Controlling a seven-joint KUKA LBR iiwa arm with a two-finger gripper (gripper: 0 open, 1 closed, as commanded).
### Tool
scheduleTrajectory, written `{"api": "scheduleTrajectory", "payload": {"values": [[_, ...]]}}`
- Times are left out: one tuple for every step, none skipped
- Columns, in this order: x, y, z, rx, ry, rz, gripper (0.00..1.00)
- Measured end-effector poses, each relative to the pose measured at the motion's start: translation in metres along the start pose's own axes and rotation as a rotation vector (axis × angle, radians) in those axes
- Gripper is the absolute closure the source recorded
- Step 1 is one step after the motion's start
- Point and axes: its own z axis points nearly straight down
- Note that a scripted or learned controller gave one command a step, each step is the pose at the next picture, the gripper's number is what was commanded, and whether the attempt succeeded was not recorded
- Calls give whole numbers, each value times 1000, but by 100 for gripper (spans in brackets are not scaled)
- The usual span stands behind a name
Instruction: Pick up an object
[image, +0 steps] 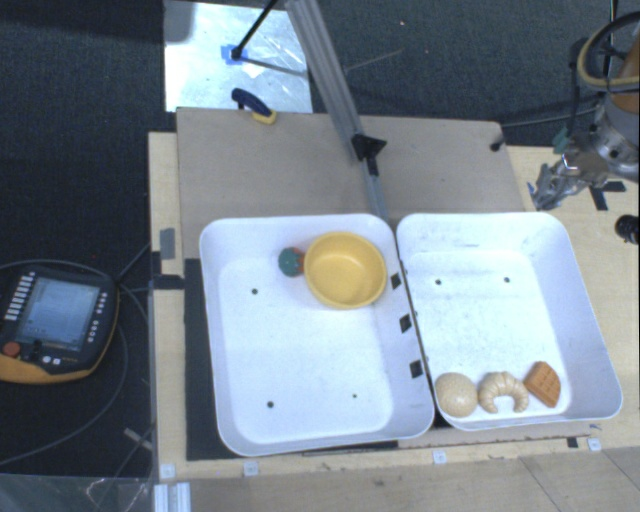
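From where I stand the gripper (556, 185) sits too blurred to read its fingers, while well below them the croissant (504, 391), probably light and stiff, invites a pinch across its middle.

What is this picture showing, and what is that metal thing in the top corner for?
That metal thing is the gripper of a robot arm, a claw for picking things up. It hangs beside the bins, holding nothing. One camera looks down from above. On the bench sit two white bins. The left bin holds a yellow bowl with a small green ball touching it. The right bin holds toy foods in a row: a bread roll, a croissant and a waffle.
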Motion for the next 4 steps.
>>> {"api": "scheduleTrajectory", "payload": {"values": [[55,-23,11,2,1,-4,100],[92,-48,22,3,1,-2,100],[146,-77,22,2,2,-4,100],[190,-99,38,3,1,-3,100]]}}
